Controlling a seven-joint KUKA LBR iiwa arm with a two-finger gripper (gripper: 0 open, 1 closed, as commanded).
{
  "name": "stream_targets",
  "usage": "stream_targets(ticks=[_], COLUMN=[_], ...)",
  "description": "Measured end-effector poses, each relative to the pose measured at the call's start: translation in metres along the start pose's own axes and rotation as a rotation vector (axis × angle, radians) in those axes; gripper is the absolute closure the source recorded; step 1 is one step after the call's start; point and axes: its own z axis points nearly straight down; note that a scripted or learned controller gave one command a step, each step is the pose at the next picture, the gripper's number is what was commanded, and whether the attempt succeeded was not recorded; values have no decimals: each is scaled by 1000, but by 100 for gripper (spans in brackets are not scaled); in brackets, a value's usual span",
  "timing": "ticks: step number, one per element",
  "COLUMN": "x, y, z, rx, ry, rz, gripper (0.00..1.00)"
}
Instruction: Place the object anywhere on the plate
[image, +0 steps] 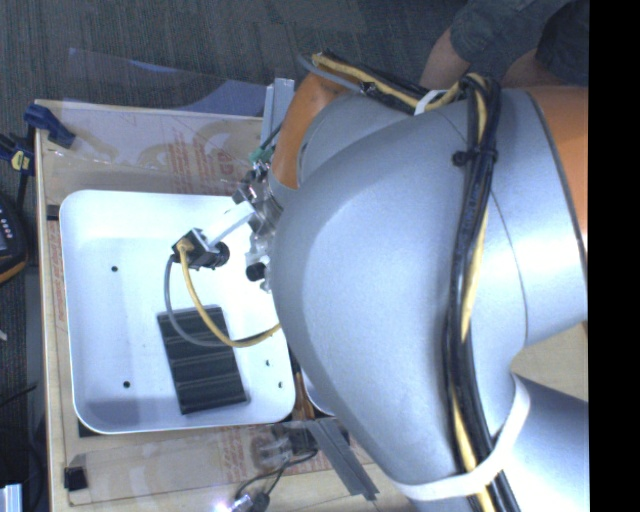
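Note:
My grey arm (420, 260) covers most of the view and hangs over the right side of the left white bin (85, 300). At its wrist, small metal and black parts (255, 235) stick out to the left, and a black connector (203, 250) carries a grey and a yellow cable that loop down. My gripper is somewhere at this wrist end, but I cannot make it out. A dark ribbed rectangular block (200, 362) lies in the lower middle of the left bin, under the cable loop. I cannot tell whether it is a loose object. The arm hides the right bin.
A sliver of white rim (306, 395) peeks out beside the left bin's lower right corner, under the arm. The wooden bench frame (150, 455) surrounds the bin. Blue clamps (40, 125) sit at the upper left, and a bracket with wires (285, 450) lies at the bottom.

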Motion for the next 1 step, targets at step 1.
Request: stream_targets(ticks=[1], x=[57], y=[-50], z=[-8], rx=[-1], ry=[0], rz=[-354], gripper=[100])
